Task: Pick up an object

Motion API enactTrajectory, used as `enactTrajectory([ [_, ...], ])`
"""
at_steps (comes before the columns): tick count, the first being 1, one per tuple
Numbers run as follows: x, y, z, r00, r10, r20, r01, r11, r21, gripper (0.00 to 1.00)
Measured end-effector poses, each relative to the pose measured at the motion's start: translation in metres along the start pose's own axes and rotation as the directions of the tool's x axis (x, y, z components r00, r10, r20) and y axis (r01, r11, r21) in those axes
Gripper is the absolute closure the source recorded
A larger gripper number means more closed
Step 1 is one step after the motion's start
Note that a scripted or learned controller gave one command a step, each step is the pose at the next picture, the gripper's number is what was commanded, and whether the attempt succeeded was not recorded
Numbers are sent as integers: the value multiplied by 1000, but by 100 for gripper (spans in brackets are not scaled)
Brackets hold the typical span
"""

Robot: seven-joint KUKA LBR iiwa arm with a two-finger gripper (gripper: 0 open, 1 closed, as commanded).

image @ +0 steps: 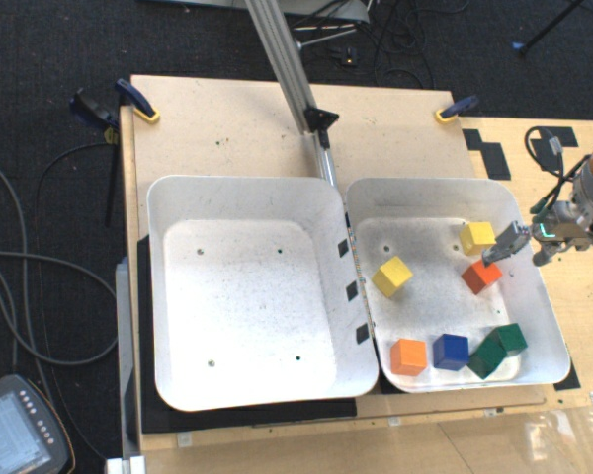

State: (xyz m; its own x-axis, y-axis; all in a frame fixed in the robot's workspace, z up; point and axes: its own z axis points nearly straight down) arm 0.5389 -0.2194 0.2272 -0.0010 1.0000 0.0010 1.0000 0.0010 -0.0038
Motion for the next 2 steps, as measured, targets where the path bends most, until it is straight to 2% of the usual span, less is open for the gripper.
enactTrajectory([
  [1, 0, 1, -2, 1000, -1, 1, 1, 1000, -4, 0],
  [2, 2, -1, 62, 1000, 2, -1, -2, 1000, 2, 0],
])
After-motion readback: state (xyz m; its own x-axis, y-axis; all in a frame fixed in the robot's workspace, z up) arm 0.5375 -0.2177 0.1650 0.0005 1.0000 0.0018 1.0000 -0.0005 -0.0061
